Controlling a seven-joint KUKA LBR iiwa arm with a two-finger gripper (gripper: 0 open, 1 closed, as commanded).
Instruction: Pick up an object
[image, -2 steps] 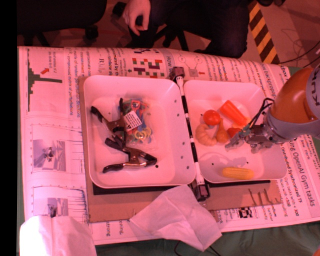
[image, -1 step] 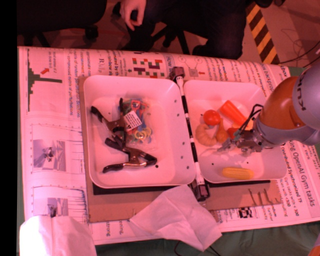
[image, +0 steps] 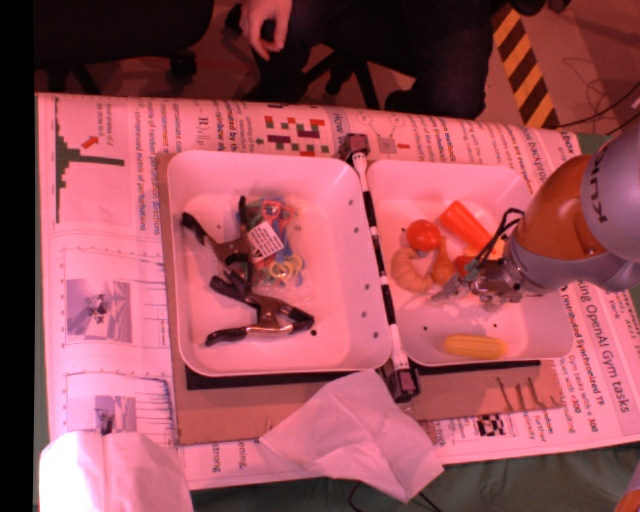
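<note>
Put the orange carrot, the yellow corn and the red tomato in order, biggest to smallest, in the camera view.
1. yellow corn and orange carrot: they look about alike, and the arm hides the carrot's far end, so I can't rank them.
2. red tomato: smallest.

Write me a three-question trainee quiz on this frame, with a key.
1. True or false: the gripper is over the right bin.
2. Which thing lies nearest the right bin's front edge? A) tomato B) corn C) carrot
3. Fill in: the black tool lies in the ____ bin.

Key: 1 true; 2 B; 3 left.
</note>
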